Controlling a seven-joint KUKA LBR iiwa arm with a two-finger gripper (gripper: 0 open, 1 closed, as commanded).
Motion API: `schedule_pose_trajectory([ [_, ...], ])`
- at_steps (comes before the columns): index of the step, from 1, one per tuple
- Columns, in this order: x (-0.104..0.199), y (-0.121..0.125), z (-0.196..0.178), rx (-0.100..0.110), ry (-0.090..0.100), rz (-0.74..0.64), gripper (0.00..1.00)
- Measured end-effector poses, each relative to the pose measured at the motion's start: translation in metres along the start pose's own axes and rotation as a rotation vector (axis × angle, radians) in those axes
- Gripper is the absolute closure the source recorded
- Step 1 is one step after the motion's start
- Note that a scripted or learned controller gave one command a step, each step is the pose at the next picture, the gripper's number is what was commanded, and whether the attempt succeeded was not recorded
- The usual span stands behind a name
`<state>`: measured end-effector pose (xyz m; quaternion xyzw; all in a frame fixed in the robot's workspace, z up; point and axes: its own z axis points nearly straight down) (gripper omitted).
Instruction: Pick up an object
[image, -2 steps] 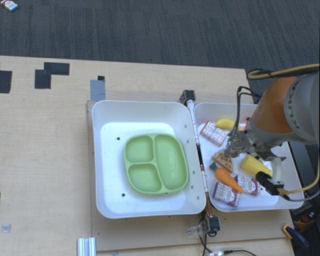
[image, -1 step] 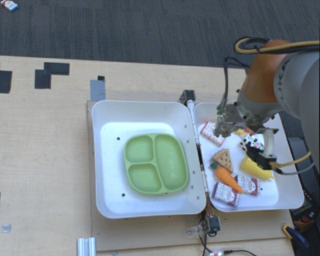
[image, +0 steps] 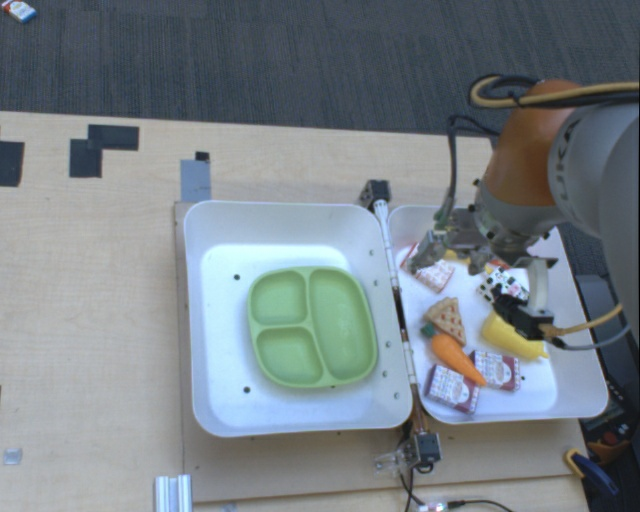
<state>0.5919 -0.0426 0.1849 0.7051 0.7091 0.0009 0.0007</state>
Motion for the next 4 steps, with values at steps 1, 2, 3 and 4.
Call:
schedule_pose_trajectory([
  [1,-0.046,-0.060,0.073,0.002,0.000,0.004,0.00],
  [2,-0.045,-0.059,0.062,-0.002,0.001,0.002,1.00],
  [3,-0.045,-0.059,0.062,-0.001,0.001,0.002,0.00],
  [4,-0.041,-0.103,0.098,-0.007,-0.001,0.005,0.00],
])
